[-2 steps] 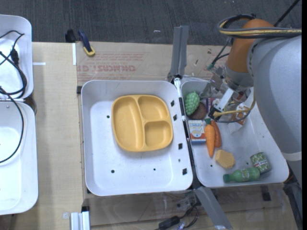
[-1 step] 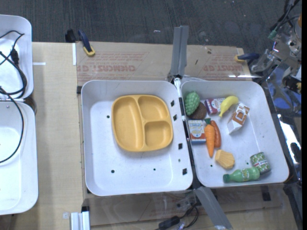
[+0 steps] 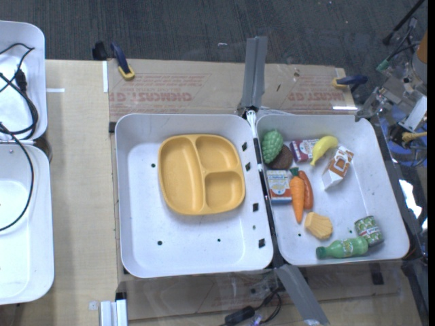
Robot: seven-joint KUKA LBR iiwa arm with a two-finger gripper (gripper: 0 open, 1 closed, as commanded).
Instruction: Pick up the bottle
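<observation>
1. The bottle (image 3: 342,248), green with a yellow label, lies on its side in the right bin (image 3: 387,182), down at about five o'clock of that bin, close to the near rim, its cap end pointing toward nine o'clock.
2. Just beside the bottle, at its two o'clock, lies a small green can (image 3: 368,231), close enough that the two may be touching.
3. At the bottle's ten o'clock sits a tan cracker-like piece (image 3: 318,225), and above that an orange carrot (image 3: 298,195) lies lengthwise next to a small printed box (image 3: 278,185).
4. Toward twelve o'clock of the right bin are a green bumpy fruit (image 3: 272,144), a banana (image 3: 324,147) and a small white carton (image 3: 338,168).
5. The left bin (image 3: 136,202) holds a yellow divided plate (image 3: 201,174) near its centre, upright and flat.
6. Both bins rest side by side on the surface (image 3: 75,155), their inner edges touching.
7. The arm's hardware (image 3: 401,104) is at the right bin's two o'clock, well apart from the bottle; whether the hand is spread or pressed together I cannot tell.
</observation>
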